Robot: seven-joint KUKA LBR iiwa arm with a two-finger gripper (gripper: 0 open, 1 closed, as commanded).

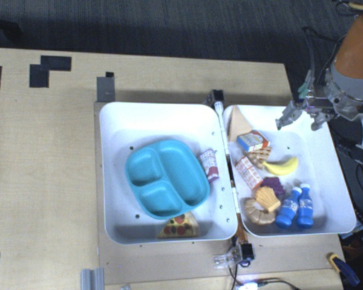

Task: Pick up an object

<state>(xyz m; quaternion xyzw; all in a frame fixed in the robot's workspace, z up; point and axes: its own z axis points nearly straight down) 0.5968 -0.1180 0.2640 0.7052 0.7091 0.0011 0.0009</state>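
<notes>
Worktop (42,162), pale wood, with dark square marks far left of the left bin.

Left bin (112,180): blue divided plate (166,177) lies flat near its middle. Just right of the plate, a small red-and-white packet (209,164) stands close to the bin's right wall. Below the plate, against the near wall, a pizza-slice toy (179,226).

Right bin (336,186), touching the left bin along the shared rim. All loose objects crowd the side nearest the left bin: a tan wedge (239,124) at the top, then a small blue-and-orange carton (252,141), a striped wrapper (249,173), a yellow banana (282,165) to the right of the carton, a purple piece (274,186) under the banana, a waffle-like biscuit (266,197) touching it, a round tan item (256,213) at the near wall, and two blue bottles (295,207) side by side, right of the biscuit.

Tool (301,118): above the right bin's far right corner, up and to the right of the banana, well apart from it. Fingers (286,117) spread, nothing between them. Orange band and grey arm (357,59) rise behind it.
</notes>
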